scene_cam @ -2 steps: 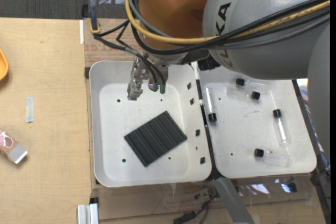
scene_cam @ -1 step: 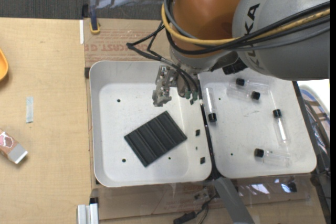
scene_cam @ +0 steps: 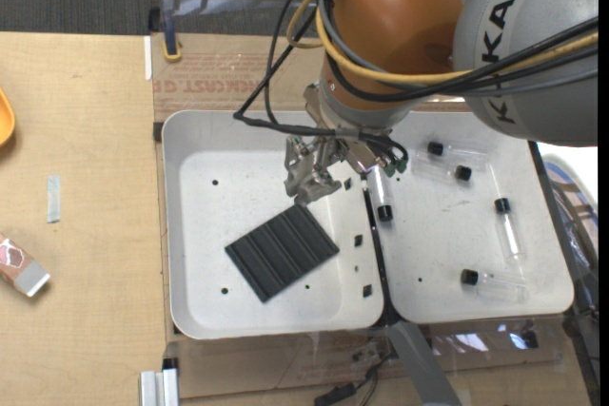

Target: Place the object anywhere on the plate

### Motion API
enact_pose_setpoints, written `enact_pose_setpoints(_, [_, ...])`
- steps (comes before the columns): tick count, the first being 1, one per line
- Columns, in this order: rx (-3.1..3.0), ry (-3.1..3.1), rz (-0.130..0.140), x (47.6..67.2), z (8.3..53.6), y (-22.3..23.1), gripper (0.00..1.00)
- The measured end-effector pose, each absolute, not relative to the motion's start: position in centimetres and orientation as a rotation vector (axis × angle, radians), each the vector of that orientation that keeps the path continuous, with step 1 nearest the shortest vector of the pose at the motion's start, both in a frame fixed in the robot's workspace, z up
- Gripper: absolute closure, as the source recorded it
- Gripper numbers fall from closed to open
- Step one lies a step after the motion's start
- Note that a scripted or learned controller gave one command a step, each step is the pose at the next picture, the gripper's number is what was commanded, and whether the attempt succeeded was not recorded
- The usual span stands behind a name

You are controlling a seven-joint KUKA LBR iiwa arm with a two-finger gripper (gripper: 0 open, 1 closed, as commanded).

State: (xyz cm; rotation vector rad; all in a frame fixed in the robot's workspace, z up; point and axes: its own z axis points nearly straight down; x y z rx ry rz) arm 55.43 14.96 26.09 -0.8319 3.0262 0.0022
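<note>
Object: a clear plastic tube with a black cap [scene_cam: 380, 198], slanted at the divider between the bins, just right of the claw [scene_cam: 306, 180]; judged light, stiff, slippery; best taken mid-barrel.
Claw: state cannot be told.
Plate: dark ribbed rectangular plate [scene_cam: 282, 252], left bin [scene_cam: 181, 233].
Writing: "KUKA" on the grey arm [scene_cam: 533, 33].

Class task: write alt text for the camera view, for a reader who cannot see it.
A grey and orange arm's gripper hangs over the left white bin, just above a dark ribbed plate. Clear capped tubes lie scattered in the right bin.

Bright, even overhead light; soft shadows (edges slightly blurred).
</note>
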Motion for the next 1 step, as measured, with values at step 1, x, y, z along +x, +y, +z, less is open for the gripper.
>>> enact_pose_setpoints(1, [-0.832, 3.026, 0.002, 55.43, 26.09, 14.95, 0.0])
